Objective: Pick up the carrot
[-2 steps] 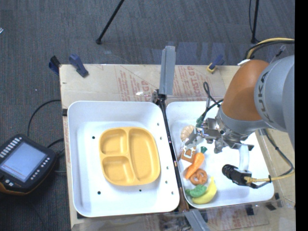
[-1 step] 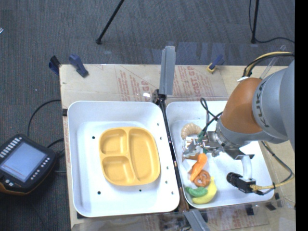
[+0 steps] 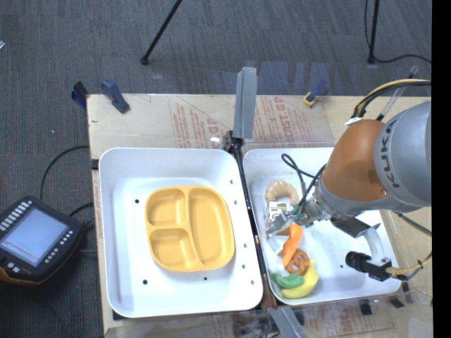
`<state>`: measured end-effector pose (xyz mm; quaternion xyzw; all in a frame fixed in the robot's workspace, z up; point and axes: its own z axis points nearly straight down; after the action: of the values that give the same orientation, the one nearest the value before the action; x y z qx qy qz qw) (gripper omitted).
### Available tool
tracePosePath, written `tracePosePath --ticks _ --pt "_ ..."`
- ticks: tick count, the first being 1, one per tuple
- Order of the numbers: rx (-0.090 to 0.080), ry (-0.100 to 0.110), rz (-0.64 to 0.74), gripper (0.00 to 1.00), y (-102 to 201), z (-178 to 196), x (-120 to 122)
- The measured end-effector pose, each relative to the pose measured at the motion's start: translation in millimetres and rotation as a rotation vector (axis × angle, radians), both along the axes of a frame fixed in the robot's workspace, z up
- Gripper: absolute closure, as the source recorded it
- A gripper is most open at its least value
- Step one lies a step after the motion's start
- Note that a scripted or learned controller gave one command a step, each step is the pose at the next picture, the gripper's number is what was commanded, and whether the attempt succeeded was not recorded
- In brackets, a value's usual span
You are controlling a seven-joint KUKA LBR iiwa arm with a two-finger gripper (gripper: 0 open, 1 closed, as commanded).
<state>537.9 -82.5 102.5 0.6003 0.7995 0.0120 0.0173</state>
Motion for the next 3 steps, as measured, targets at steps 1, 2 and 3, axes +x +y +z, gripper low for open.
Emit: tracePosePath --ticks 1,2,3 --pt "0.007 0.002 0.0 1.0 2.1 12.1 1.9" --pt "0.005 0.001 -0.002 0.0 0.9 12.0 1.8" --pt "0.017 0.009 -0.207 0.0 -17.2 -0.9 -21.0"
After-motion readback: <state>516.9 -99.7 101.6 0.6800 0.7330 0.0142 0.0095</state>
